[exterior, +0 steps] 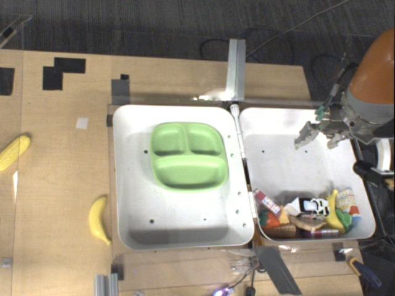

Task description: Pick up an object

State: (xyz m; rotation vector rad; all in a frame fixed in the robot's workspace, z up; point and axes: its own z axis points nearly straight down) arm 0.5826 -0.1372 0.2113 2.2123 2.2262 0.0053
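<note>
**Open gripper hovers above the right bin, objects heaped at its near edge**

At the far left of the wooden bench [55, 165] lies a yellow corn cob [13, 153], partly cut by the frame edge; black square markings [62, 71] sit on the bench top further back; a small pale tag [82, 123] lies near them; closer to the bins a yellow banana [99, 219] rests on the wood just beside the left bin [129, 184]; that bin is shallow and white, and it holds a green divided plate [188, 154] with three compartments, lying flat near the bin's middle; a metal post [237, 66] rises behind the seam where the two bins meet.

The right bin [278, 159] carries a pile of small objects [308, 214] crowded along its near edge; a red-and-white packet [267, 201], a black-and-white item [315, 206], a brown piece [281, 230] and a second small banana [336, 211] can be told apart; any print on them is too small to read.

The gripper [322, 135] hangs over the far right part of this bin, its two fingers spread apart with nothing between them, well apart from the pile; the arm's orange band [373, 73] shows above it; dark carpet [154, 11] and black cables [296, 29] lie beyond the bench.
</note>
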